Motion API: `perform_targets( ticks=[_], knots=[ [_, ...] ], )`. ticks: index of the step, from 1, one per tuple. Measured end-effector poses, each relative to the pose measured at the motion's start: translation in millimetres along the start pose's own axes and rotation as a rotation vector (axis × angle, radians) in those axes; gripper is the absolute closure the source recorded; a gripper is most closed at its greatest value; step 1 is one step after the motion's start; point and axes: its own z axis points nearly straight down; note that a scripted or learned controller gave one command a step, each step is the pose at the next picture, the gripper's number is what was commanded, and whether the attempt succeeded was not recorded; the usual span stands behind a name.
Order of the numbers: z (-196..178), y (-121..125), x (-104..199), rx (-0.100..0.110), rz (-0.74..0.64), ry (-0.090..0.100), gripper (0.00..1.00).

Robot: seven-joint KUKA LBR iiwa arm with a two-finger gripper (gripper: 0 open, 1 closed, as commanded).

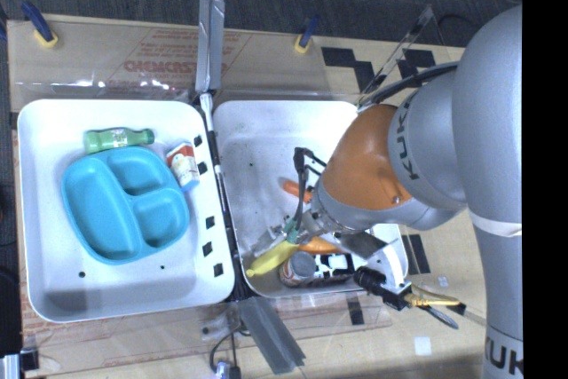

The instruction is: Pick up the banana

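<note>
The yellow banana (272, 259) lies in the right bin (257, 138) near its front left corner, tilted up to the right. My gripper (295, 231) hangs low over the banana's upper right end, under the orange wrist band. The arm hides most of the gripper, and I cannot tell whether it touches the banana.
Around the banana lie an orange carrot-like piece (291, 187), another orange piece (316, 244), a round can (297, 272) and a black-and-white item (335, 264). The left bin (44, 280) holds a blue divided plate (127, 201), a green bottle (118, 138) and a small red-and-white bottle (184, 165).
</note>
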Motion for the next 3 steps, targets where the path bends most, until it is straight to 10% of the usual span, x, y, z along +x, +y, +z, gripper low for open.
perform_targets(
  ticks=[1, 2, 3],
  knots=[
    [16, -4, -3, -0.002, -0.328, -0.002, 0.0],
    [8, -3, -3, 0.0, -0.334, 0.002, 1.0],
    [-85, 67, 2, -0.003, -0.256, -0.005, 1.0]
  ],
)
